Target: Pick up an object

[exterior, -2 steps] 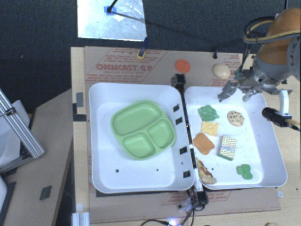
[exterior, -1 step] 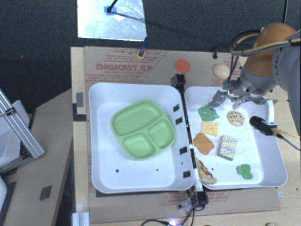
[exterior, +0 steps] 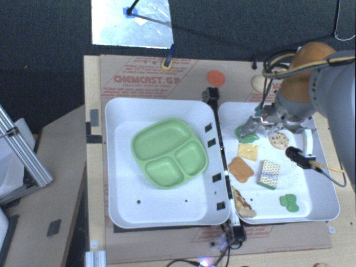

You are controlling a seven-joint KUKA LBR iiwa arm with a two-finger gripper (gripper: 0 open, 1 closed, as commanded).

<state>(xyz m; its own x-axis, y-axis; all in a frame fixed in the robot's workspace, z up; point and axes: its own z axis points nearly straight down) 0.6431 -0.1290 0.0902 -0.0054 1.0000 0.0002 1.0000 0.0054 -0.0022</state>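
The right bin (exterior: 325,202) holds several small toy foods. A dark green leafy piece (exterior: 246,130) lies at its upper left, and my gripper (exterior: 261,121) is low over the bin right at that piece's upper right end. I cannot tell whether it touches the piece. Below it lie a yellow cheese square (exterior: 248,151), a round speckled cookie (exterior: 278,140), an orange wedge (exterior: 241,169), a checkered block (exterior: 270,174), a small green item (exterior: 288,202) and a brownish pastry piece (exterior: 243,203).
The left bin (exterior: 119,166) bears a light green divided plate (exterior: 168,152). A black divider with clips (exterior: 218,149) runs between the bins. The grey arm (exterior: 328,88) and a black cable plug (exterior: 297,157) hang over the right bin's right side. An orange disc (exterior: 216,78) sits behind the bins.
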